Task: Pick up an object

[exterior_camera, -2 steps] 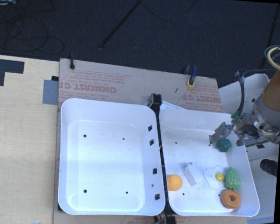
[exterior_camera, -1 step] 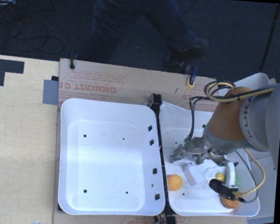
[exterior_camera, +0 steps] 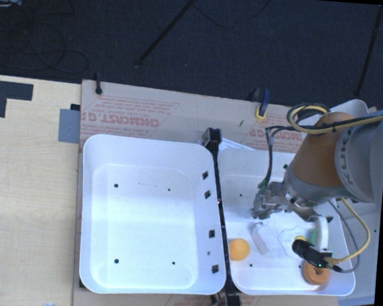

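bins: two white ones sitting side by side mid-frame, the left bin (exterior_camera: 96, 174) and the right bin (exterior_camera: 244, 161), touching along a black strip (exterior_camera: 215, 208) that's running between them

left bin contents: I'm counting four small dark dots on its floor, one near each corner

arm: one grey arm (exterior_camera: 361, 157) with an orange band (exterior_camera: 317, 160), reaching in from the right side of the frame and hanging over the right bin

gripper: one gripper (exterior_camera: 261, 212), pointing down over the middle of the right bin, a little above the loose stuff in the frame. Honestly can't tell whether it's wide or narrow from this angle, and I'm not seeing anything in its grasp

things to pick: three, all lying in the lower half of the right bin

orange ball: one orange ball (exterior_camera: 238, 249), sitting at the lower left of that bin, close to the black strip

pale block: one pale block (exterior_camera: 262, 236), lying tilted just right of the ball and just below the gripper, too blurry to say if it's touching either

orange round thing: one orange round thing (exterior_camera: 315, 274), sitting in the bin's lower right corner, well apart from the ball

under the bins: one cardboard sheet (exterior_camera: 148, 112) with red print, poking out along the top

clamp: one blue clamp (exterior_camera: 263, 106), gripping the cardboard's top edge, upper right of centre
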`<state>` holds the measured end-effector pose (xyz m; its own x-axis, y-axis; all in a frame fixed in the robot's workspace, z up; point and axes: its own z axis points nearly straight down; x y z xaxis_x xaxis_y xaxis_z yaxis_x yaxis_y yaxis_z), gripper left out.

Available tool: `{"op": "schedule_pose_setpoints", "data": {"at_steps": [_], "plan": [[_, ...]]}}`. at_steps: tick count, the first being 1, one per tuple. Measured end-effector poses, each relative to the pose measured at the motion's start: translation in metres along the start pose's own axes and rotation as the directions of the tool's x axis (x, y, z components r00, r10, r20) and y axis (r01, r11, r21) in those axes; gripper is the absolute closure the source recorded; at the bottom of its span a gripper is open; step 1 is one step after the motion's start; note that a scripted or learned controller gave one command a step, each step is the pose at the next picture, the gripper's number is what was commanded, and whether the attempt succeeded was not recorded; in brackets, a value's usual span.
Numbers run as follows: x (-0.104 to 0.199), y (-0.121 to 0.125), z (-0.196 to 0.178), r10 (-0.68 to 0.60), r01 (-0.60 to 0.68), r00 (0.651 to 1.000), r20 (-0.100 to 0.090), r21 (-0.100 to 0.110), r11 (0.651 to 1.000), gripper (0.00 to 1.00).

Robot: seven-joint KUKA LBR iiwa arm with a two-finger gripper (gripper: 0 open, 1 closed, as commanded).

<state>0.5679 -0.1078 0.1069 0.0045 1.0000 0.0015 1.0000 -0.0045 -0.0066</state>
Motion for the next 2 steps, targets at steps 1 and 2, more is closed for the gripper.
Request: {"op": "schedule_pose_setpoints", "data": {"at_steps": [1, 2], "plan": [[0.072, 0.011, -0.085, -0.011, 0.011, 1.000, 0.000, -0.010, 1.000, 1.00], [0.153, 0.048, -0.124, -0.013, 0.013, 1.000, -0.001, -0.010, 1.000, 1.00]]}}
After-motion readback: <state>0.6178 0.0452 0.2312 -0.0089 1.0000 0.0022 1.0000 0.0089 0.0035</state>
